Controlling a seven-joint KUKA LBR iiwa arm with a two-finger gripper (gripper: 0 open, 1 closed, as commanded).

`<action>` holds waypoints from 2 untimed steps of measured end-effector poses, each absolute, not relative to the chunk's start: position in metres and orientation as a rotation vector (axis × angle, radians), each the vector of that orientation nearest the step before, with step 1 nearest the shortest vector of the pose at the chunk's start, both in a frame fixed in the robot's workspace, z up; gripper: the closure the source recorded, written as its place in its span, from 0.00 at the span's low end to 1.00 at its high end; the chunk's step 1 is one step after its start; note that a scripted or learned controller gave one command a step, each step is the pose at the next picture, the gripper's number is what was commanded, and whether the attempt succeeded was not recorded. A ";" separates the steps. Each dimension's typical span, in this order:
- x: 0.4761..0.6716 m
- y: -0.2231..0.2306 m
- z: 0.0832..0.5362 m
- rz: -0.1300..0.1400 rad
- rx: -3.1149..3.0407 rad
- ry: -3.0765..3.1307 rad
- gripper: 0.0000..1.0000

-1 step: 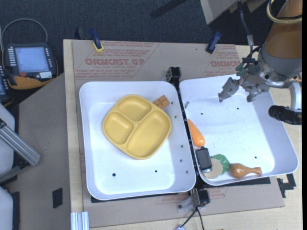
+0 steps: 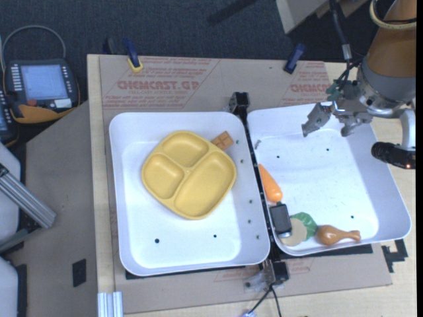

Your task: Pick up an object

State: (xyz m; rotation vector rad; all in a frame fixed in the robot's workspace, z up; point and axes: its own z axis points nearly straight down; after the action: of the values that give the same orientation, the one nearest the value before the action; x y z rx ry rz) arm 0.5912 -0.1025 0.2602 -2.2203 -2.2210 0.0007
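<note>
While hovering over the far side of the right shallow white bin (image 2: 370,177), the end effector (image 2: 330,121) is spreading its fingers apart, gripping nothing; the orange plastic carrot (image 2: 269,183) is lying below-left of it, well apart.

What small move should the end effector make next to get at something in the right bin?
Probably travel toward the near-left corner of the right bin. The end effector, fingers spread, sits above the bin's far part with nothing between its fingers, while the carrot, black block and drumstick lie along the left wall and near edge. The carrot is nearest, so line up over it first.
</note>
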 end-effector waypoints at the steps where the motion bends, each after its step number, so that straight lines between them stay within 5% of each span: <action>1: 0.599 -0.106 0.211 0.006 -2.218 -2.217 0.00; 2: 0.600 -0.106 0.150 0.004 -2.220 -2.218 0.00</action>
State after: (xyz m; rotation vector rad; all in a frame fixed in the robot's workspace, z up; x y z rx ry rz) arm 0.5998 -0.1060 0.1495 -2.2196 -2.2183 0.0041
